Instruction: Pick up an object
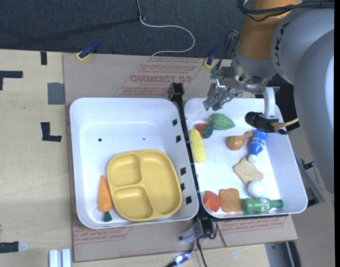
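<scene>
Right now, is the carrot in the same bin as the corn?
No. The carrot lies in the left bin beside the yellow plate; the corn is in the right bin.

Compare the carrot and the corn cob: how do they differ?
The carrot is orange with a green tip; the corn cob is yellow. The carrot lies in the left bin beside the yellow plate; the corn cob lies in the right bin, along its left wall. The carrot tapers to a point; the corn cob is blunt at both ends. Both are long and lie flat.

White cable [169, 29], blue clamps [88, 50], perhaps cardboard [125, 79]
</scene>
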You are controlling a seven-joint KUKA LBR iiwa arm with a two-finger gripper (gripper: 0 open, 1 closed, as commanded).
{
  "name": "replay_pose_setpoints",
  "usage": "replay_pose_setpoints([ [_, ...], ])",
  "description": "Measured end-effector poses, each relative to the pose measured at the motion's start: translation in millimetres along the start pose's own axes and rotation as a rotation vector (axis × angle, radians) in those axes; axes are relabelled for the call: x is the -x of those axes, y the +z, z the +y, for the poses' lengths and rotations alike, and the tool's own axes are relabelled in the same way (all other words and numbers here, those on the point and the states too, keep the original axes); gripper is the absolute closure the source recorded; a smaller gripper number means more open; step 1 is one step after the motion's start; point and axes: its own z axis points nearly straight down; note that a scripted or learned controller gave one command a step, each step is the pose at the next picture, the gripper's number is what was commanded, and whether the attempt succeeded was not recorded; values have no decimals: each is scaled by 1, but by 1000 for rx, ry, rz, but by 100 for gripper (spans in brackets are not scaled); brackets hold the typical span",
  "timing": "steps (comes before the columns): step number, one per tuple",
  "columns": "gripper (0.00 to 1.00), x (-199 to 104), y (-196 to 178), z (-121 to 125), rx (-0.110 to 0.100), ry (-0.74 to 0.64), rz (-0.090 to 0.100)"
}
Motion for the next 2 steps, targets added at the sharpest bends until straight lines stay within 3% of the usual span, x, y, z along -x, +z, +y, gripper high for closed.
replay_pose_setpoints([
  [2, 100, -12, -5, 2, 0, 1, 0],
])
